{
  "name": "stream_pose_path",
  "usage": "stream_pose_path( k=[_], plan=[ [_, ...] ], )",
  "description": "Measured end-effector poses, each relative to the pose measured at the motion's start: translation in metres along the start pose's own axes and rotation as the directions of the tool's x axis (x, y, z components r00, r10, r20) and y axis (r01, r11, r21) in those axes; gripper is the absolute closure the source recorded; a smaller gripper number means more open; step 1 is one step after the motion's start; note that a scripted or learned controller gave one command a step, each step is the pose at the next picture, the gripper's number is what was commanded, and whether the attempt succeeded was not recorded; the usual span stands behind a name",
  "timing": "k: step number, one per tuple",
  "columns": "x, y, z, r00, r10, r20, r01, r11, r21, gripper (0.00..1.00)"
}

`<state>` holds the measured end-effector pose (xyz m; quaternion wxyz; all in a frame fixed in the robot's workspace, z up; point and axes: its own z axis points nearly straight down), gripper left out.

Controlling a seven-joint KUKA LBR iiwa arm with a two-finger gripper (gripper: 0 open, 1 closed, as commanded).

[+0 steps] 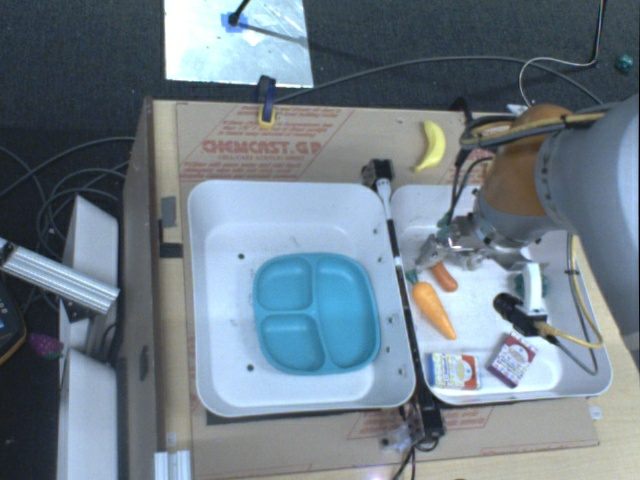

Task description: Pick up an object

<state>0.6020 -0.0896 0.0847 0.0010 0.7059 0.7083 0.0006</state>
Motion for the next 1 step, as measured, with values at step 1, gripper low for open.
stream_pose_path(
  k=[1],
  plan=[
    [-0.0001, 0.0007, -0.0105, 1.000, -0.002, 0.000, 0.002, 1.000, -0.001, 1.00]
  ],
)
